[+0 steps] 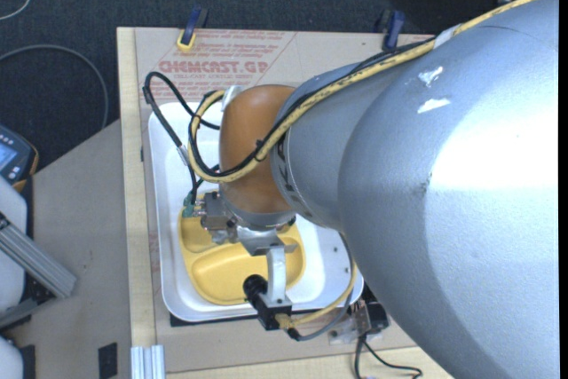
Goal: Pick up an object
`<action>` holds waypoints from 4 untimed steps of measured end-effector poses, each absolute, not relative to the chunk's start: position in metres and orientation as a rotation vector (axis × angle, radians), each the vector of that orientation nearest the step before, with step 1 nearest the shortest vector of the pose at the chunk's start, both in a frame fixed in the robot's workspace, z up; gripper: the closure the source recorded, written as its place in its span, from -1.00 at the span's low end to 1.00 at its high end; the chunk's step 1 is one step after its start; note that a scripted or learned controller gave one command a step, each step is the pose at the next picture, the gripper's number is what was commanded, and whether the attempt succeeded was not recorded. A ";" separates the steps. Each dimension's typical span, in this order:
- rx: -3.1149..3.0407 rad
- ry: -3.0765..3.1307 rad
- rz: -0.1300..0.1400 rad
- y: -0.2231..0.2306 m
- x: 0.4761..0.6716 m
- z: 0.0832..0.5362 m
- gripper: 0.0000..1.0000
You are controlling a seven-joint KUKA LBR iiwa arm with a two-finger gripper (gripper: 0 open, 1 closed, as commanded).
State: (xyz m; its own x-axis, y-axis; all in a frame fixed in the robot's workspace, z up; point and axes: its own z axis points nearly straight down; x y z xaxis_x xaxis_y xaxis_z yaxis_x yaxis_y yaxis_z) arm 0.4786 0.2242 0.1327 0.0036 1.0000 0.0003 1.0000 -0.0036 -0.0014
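Just below the gripper (240,231), a smooth yellow plastic object (222,272) lies in the shallow white bin (169,275), partly hidden. Whether the gripper is spread or pressed together, I cannot tell. Beyond it, red print on the brown board (266,49) reads "CHEMCAST GP".

A white bin (167,217) is seen on the desk (142,297), largely covered by the grey arm (435,191), which is reached in from the right. The orange band (253,142) is held directly above the bin. A yellow plastic object (217,275) is seen lying in the bin's near part, partly hidden under the wrist. Behind the bin, a sheet with red lettering (222,58) is pinned by two blue clamps (191,20).
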 end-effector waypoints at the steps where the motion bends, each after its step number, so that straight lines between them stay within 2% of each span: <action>1: -2.227 -2.226 -0.025 0.226 0.483 0.108 1.00; 2: -2.223 -2.228 -0.041 0.221 0.485 0.091 1.00; 3: -2.223 -2.227 -0.014 0.225 0.557 0.137 1.00; 4: -2.225 -2.230 -0.023 0.225 0.614 0.255 1.00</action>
State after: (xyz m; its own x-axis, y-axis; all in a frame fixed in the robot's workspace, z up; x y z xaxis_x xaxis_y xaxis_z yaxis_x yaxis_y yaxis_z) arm 0.6140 0.2249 0.2545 -0.0020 1.0000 0.0040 0.9999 0.0019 0.0162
